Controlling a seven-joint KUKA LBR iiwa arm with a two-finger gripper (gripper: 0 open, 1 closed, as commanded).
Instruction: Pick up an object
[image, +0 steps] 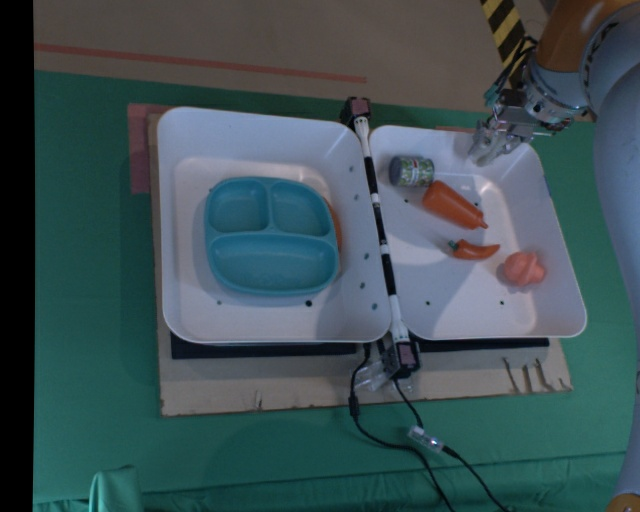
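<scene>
You see the hand (490, 147) hanging over the far edge of the right bin (560, 300), close to its far right corner, with the grey arm (615, 120) and its orange band (570, 25) coming in from the right. Its two fingers (481, 148) point down and stand slightly apart, with nothing between them.

Four things lie in the right bin for you to choose from. A small can with a green label (411, 171) rests on its side in the far left part of the bin, just beside the divider rod (378, 225) that runs between the two bins. An orange carrot (452, 205) lies just to the near right of the can, its tip pointing right. A small red-orange chili pepper (473, 250) lies nearer to you, below the carrot and apart from it. A pinkish-orange rounded piece (523, 268) sits to the right of the pepper, near the bin's right wall. The hand touches none of them; the can and the carrot are the closest to it.

In the left bin (180, 300) you see a teal divided plate (270, 235) with three compartments, lying flat in the middle. Both bins stand on a sheet of cardboard (250, 395) on the green table (90, 380), and a black cable (440, 465) trails off toward the near side.
</scene>
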